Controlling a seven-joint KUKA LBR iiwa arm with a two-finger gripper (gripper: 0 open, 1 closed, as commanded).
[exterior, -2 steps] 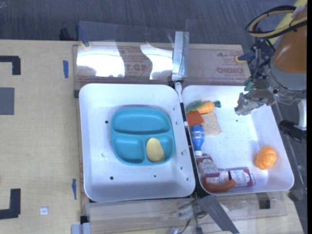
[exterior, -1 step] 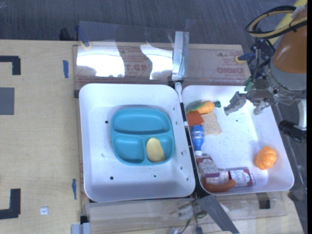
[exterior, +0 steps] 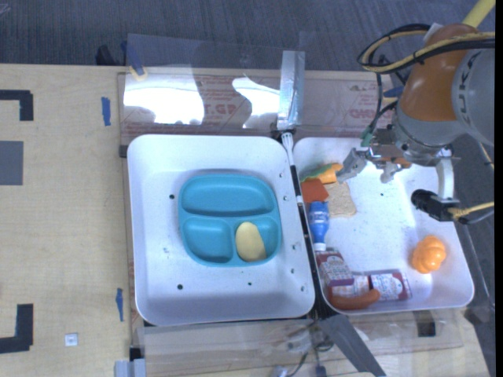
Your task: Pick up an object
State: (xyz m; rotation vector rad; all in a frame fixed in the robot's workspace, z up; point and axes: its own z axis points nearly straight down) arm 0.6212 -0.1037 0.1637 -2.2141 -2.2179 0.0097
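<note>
Yellow potato-like piece (exterior: pixel 251 241) in blue tray (exterior: pixel 206 203).

In the right bin (exterior: pixel 464 289) we find open white floor through the middle, between the clutter along its left wall and the orange fruit (exterior: pixel 428 254) near the right side. Along that left wall we see an orange block (exterior: pixel 314 190), a tan slice (exterior: pixel 341 201) and a blue bottle (exterior: pixel 318 222); 2 wrapped packs (exterior: pixel 365 283) lie across the front. The arm's wrist (exterior: pixel 428 93) overhangs the far end. In the left bin (exterior: pixel 149 234) we see a blue tray (exterior: pixel 224 203) in the centre, with bare floor all around it.
</note>
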